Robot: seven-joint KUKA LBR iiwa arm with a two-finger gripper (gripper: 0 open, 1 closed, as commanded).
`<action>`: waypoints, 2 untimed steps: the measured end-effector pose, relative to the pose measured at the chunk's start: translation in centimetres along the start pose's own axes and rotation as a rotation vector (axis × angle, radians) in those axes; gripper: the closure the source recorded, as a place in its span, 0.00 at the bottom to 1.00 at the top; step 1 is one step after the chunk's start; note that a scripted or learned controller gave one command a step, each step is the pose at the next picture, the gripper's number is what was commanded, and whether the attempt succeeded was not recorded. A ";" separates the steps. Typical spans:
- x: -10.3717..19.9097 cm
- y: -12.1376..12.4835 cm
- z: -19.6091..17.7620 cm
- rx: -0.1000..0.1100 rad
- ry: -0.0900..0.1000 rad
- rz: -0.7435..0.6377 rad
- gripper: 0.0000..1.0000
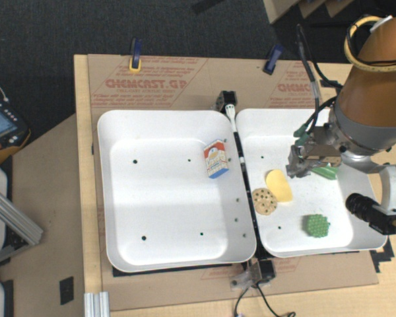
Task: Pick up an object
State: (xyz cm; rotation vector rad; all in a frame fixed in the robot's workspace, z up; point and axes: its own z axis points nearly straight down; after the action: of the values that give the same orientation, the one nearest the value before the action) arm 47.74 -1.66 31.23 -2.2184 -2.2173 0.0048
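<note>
My gripper (302,167) hangs over the right bin (284,243), just up and right of a yellow rounded object (279,185). A green flat piece (326,172) pokes out from beneath the gripper's right side. A round chocolate-chip cookie (264,201) lies next to the yellow object near the bin's left wall. A green bumpy broccoli-like object (317,225) rests toward the bin's front right. A small milk carton (216,158) with red and blue print stands in the left bin (152,243) near its right wall.
The two bins sit on a cardboard sheet (158,78) held by blue clamps (135,53) at the back. A black cylindrical part (366,211) juts in at the right bin's right edge. Cables (310,71) trail down to the wrist.
</note>
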 end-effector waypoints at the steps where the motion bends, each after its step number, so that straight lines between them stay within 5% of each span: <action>1: 3.1 0.2 1.5 -0.002 0.000 -0.004 1.00; 2: -4.1 0.1 3.6 -0.002 -0.002 0.008 1.00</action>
State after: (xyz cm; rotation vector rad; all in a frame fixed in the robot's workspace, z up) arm 47.85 -5.73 27.66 -2.2288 -2.2109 0.0055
